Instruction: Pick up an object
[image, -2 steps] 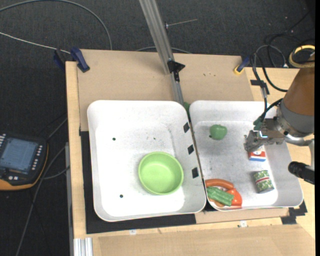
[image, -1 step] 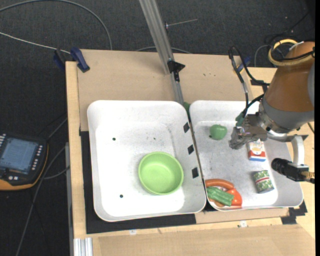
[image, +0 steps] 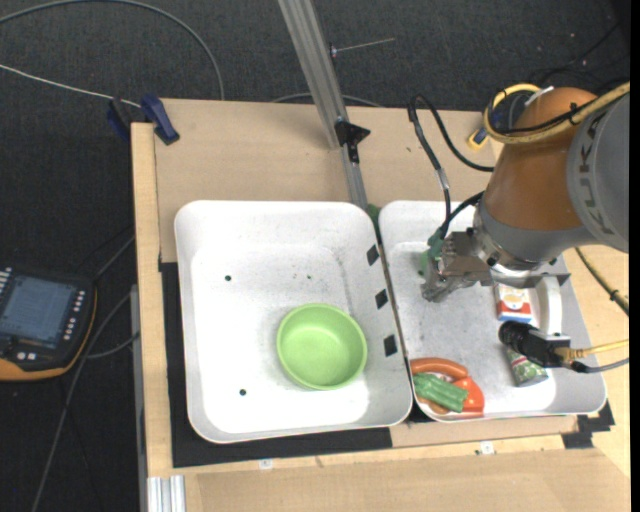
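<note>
Orange dish (image: 474, 399), carrying a green toy piece (image: 445, 391), is sitting at the right bin's (image: 462, 332) near edge, probably the easiest pick. The gripper (image: 435, 287) is hanging over bare floor by that bin's left wall, seemingly lining up short of it. I cannot tell if it is open. A green bowl (image: 320, 346) is lying in the left bin (image: 222, 242).

A green bowl (image: 321, 346) sits upright in the left bin (image: 260, 260). An orange dish (image: 447, 389) lies in the right bin's (image: 455, 325) near-left corner.
</note>
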